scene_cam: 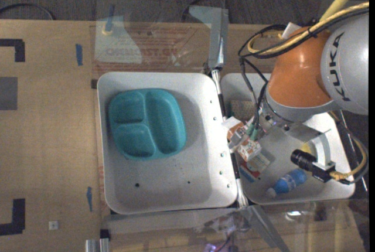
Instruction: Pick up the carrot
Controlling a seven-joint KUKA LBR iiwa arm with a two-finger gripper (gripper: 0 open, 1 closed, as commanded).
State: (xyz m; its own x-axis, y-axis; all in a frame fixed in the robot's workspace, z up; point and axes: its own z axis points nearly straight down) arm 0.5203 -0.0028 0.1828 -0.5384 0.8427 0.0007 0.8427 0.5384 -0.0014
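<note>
Two bins: side by side on the counter (47,145), seen from above at a slant.
Left bin (117,186): white and shallow, with a plate in its upper half.
Plate (146,122): teal, with three compartments, lying flat and tilted slightly against the bin walls.
Right bin (331,128): white, with most of its upper part covered by the arm.
Arm (351,69): grey, reaching in from the right, with its orange band (296,78) above the right bin.
Gripper (249,142): low over the right bin's left side, just beside the wall between the two bins.
Gripper state: cannot tell whether it is released or clenched, because wiring and the wrist body hide the tip.
Carrot (234,126): a small orange piece in the right bin, against its left wall. It is just beside the gripper's upper left and partly hidden, and contact cannot be confirmed.
Bottle (288,182): clear with a blue label, lying on its side near the right bin's lower edge, apart from the gripper.
Red item (247,172): small, below the gripper near the bin's lower left corner, type unclear.
Cable (293,40): yellow and black, looped over the orange band.
Tape (78,54): a blue strip on the counter, left of the bins.
</note>
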